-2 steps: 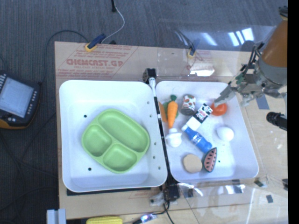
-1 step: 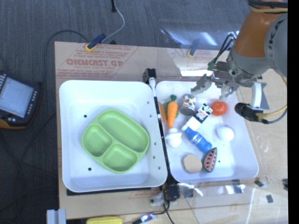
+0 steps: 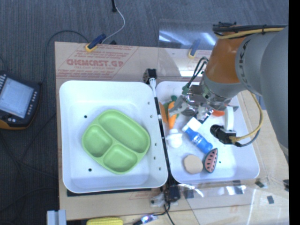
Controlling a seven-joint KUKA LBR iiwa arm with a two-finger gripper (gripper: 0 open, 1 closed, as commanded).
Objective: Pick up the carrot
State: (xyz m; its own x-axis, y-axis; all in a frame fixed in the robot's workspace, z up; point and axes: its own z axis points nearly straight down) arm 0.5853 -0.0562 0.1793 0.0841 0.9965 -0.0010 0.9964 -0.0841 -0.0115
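Orange carrot (image 3: 171, 117) lies just left of the gripper (image 3: 191, 108); I cannot tell its state. Neighbouring clutter could spoil the grasp.

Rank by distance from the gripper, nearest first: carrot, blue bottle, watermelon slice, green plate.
From the gripper in the camera view:
1. Carrot, just to its left in the right bin.
2. Blue bottle, just below it, same bin.
3. Watermelon slice, near that bin's lower edge.
4. Green plate, in the left bin.
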